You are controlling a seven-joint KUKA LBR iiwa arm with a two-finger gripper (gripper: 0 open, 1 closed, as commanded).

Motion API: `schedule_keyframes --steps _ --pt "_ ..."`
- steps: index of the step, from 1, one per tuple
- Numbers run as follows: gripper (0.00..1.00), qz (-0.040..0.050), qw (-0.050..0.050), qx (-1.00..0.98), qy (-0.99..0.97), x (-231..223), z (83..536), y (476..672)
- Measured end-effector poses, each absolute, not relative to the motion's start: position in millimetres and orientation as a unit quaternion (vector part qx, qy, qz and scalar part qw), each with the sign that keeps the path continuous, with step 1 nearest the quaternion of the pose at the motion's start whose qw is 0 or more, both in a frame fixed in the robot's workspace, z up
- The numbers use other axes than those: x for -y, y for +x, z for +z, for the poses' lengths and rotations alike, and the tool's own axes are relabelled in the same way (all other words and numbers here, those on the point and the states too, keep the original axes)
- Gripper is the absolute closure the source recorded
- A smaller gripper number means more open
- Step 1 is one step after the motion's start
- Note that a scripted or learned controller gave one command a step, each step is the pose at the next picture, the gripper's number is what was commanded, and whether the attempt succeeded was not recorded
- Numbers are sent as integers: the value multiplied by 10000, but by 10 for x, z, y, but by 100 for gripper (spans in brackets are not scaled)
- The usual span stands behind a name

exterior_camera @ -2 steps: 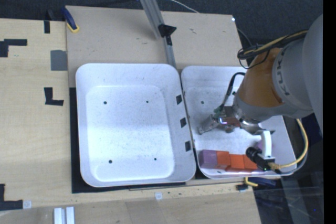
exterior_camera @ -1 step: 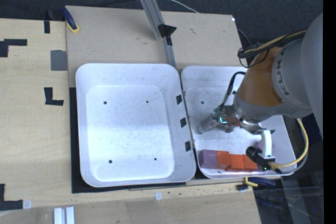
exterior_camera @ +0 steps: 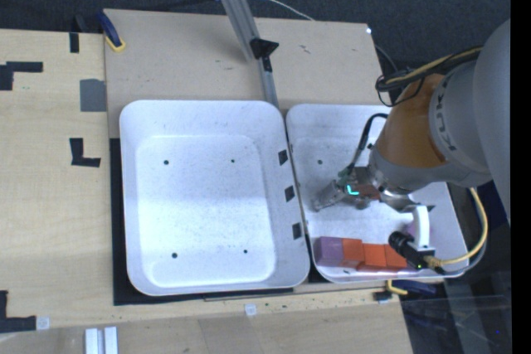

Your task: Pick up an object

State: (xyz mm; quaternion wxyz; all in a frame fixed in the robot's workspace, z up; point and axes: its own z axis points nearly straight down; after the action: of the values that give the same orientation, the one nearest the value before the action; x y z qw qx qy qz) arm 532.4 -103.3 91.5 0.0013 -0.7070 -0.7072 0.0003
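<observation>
Setting: dark carpet-like floor around a pale wooden counter (exterior_camera: 50, 203), marked with black tape pieces; a metal post (exterior_camera: 236, 0) slants in from the top.
Left bin (exterior_camera: 145, 261): shallow, white, speckled with fine dark marks, with four small dark dots on its floor; likely the drop side, judged from its bare floor.
Right bin (exterior_camera: 332, 124): shallow, white, butted against the left bin along a shared edge that carries small black clips; the pickable goods lie here, so the arm works on this side.
Arm (exterior_camera: 448, 124): grey with an orange band, reaching in from the right and bent down over the right bin, presumably to put the wrist above the bin floor.
Tool (exterior_camera: 326, 196): low over the middle of the right bin, pointing left, green light at its base; finger spread cannot be told, and nothing is seen held in it.
Orange block (exterior_camera: 365, 254): the likely target; flat, boxy, orange-red, lying against the right bin's near wall, apart from the tool.
Purple block (exterior_camera: 332, 250): pale violet, boxy, touching the orange block's left end, also against the near wall.
Placement note: both blocks sit tight in the near corner, so a grasp there looks cramped by the wall.
Cable (exterior_camera: 479, 228): yellow, looping by the wrist outside the bin's right rim.
</observation>
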Motion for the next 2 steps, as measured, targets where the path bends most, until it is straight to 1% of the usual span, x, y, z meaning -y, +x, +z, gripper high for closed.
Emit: schedule_keyframes --steps 1,2 --pt "100 3 26 7075 -7067 1026 1010 5320" --pt "100 -26 -13 7096 -7046 378 1963 5275"
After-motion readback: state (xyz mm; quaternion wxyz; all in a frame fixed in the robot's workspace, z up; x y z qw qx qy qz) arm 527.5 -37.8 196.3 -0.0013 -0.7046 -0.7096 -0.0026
